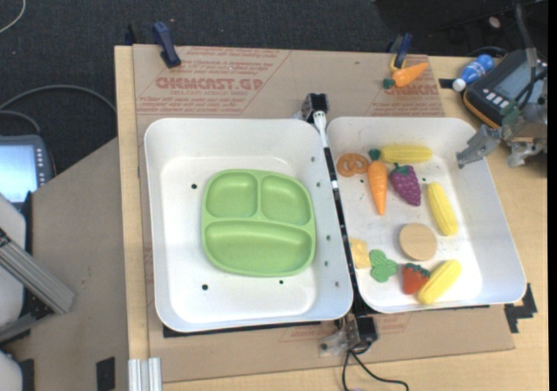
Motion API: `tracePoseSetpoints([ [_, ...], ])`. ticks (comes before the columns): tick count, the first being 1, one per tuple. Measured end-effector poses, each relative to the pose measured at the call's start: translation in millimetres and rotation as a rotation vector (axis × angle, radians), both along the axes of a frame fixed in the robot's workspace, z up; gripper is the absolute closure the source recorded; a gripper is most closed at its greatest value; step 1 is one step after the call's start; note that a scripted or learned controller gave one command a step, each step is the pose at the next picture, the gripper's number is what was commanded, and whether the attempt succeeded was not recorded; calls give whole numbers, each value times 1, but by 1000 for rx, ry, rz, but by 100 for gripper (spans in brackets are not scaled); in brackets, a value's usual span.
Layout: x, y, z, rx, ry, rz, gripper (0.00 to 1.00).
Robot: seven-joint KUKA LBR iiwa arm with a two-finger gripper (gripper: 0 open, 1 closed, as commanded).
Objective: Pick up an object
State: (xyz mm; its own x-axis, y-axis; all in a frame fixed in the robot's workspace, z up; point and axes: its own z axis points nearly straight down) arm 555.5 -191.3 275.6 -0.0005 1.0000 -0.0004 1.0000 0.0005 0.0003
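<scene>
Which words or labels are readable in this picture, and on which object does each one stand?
"CHEMCAST" in red letters, followed by letters like "GP": on the brown protective paper of the board behind the left bin.
Smaller red lines around it: too blurred to read.
Red print behind the right bin: unreadable.

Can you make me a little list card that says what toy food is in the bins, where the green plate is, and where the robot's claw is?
left bin: holds the green plate, three sections
right bin: holds the toy food
toy food: carrot, grapes, pretzel, round cookie, broccoli, strawberry, three corn cobs
corn cobs: top, right, bottom
outside the bins: second carrot on the board
claw: over the right bin's top right corner, nothing seen in it
</scene>
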Motion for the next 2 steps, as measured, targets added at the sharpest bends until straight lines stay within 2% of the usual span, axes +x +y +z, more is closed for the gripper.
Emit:
tracePoseSetpoints([
  [1,-65,37,-116,7,17,-1,0],
  [2,-20,75,-195,3,3,4,0],
])
